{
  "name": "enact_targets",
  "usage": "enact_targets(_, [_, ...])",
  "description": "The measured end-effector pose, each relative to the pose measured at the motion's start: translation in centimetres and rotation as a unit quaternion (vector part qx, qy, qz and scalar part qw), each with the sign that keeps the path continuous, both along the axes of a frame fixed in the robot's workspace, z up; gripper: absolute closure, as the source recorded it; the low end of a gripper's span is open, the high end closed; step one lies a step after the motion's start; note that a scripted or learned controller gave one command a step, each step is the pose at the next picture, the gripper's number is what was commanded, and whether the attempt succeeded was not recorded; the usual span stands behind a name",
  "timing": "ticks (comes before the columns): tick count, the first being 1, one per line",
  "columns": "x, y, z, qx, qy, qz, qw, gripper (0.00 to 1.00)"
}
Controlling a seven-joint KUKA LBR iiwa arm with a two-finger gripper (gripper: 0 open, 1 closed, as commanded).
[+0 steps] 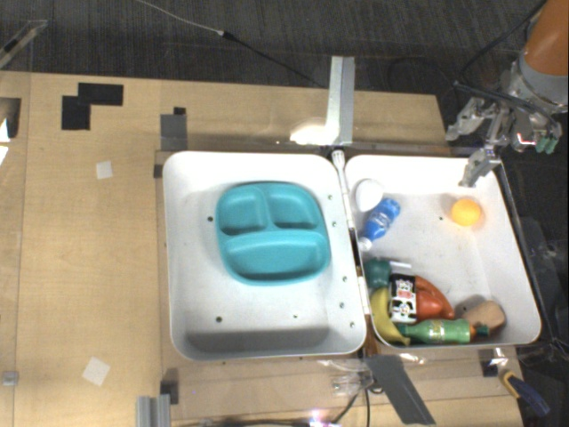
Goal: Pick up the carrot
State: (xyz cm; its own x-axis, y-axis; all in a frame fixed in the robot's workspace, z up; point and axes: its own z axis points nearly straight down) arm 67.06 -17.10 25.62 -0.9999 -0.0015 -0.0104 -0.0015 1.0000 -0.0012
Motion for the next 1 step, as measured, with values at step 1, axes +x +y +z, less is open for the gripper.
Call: enact_targets(1, [-0.28, -3.42, -13.88, 0.0016, 0.006, 0.072, 0.9974, 0.0])
